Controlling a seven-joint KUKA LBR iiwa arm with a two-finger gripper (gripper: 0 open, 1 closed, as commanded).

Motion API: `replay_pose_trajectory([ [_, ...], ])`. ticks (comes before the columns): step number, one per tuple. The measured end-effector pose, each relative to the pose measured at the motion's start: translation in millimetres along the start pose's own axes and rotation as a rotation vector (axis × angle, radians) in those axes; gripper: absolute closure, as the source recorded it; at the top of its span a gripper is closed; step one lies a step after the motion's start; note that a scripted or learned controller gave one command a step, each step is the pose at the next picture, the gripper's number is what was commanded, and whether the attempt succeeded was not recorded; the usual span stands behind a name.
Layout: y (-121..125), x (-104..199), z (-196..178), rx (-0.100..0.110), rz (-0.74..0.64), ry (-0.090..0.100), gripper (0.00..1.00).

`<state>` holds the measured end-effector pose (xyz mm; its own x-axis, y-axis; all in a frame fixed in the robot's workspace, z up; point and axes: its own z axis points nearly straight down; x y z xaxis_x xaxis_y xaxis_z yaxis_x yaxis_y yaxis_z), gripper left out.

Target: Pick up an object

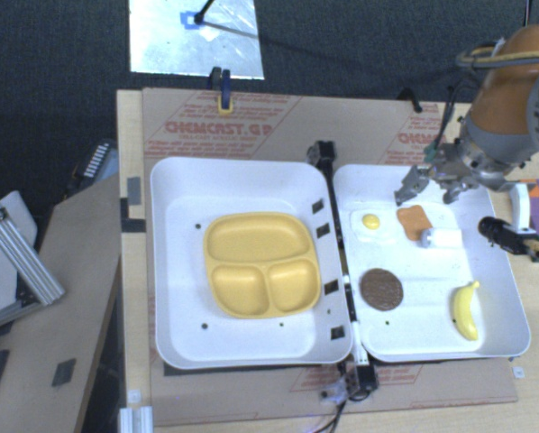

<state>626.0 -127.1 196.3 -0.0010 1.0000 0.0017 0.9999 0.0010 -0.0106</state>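
Claw (430, 180) released, grasping nothing; toast (415, 220) lies just below it, long axis roughly vertical.

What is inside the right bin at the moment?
The right bin holds a fried egg, a toast slice, a brown patty and a banana. The pincer overhangs its far edge, covering some of the floor there.

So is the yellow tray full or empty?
Empty. The yellow tray in the left bin shows three bare compartments.
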Motion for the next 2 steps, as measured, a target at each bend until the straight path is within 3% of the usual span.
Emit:
replay_pose_trajectory([
  [1,3,0,-7,-0.012,-0.002,-0.002,0.0],
  [2,2,5,35,-0.01,-0.002,-0.002,0.0],
])
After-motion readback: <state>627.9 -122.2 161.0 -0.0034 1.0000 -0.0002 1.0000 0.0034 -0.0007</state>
